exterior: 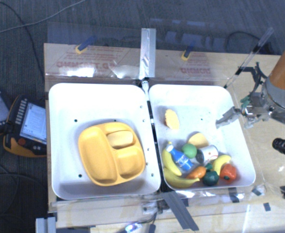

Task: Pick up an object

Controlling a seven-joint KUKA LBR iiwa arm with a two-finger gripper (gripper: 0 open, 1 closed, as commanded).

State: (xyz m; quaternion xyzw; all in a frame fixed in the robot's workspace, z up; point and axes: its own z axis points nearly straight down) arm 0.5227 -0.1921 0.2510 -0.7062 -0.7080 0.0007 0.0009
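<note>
In the right bin [200, 98], a pile of toy food lies at the front. It holds a banana [174, 177], a blue bottle [182, 160], a green ball [189, 151], a small can [208, 154], a carrot [197, 172], a red fruit [229, 173] and a dark green piece [211, 178]. A pale yellow piece [171, 119] lies apart, near the bin's left wall. My gripper [240, 113] hangs over the bin's right rim, up and to the right of the pile, with nothing seen in it.
The left bin [65, 110] bears a yellow divided tray [112, 152]. A metal divider [148, 52] stands behind the two bins. A handheld pendant [26, 127] lies on the floor at the left. Cables run beside the arm at the right.
</note>
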